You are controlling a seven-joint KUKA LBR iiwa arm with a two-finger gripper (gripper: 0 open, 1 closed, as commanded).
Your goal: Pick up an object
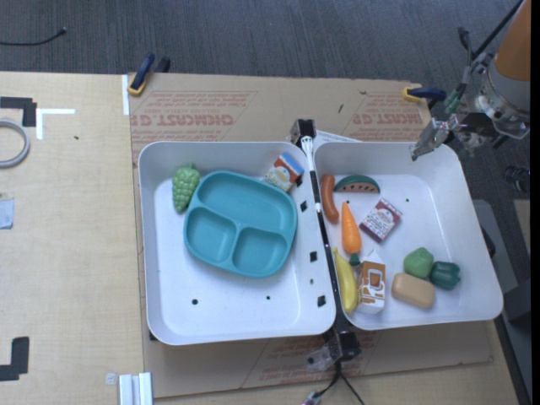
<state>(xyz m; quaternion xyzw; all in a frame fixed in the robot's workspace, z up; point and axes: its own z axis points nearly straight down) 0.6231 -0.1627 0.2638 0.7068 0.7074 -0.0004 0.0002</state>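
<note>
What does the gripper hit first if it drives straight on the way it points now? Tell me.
The gripper hangs over the right bin's upper right corner, pointing down and leftward. It would likely meet bare bin floor near that corner first; the watermelon slice lies further along. Depth is hard to judge here.

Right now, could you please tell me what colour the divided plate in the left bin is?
The divided plate is teal blue, seen in the camera view.

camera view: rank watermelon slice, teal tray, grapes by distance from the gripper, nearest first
1. Watermelon slice, right bin, top left part, closest to the gripper, which sits at that bin's top right edge.
2. Teal tray, middle of the left bin.
3. Grapes, left bin, by the tray's upper left corner, farthest.
</note>
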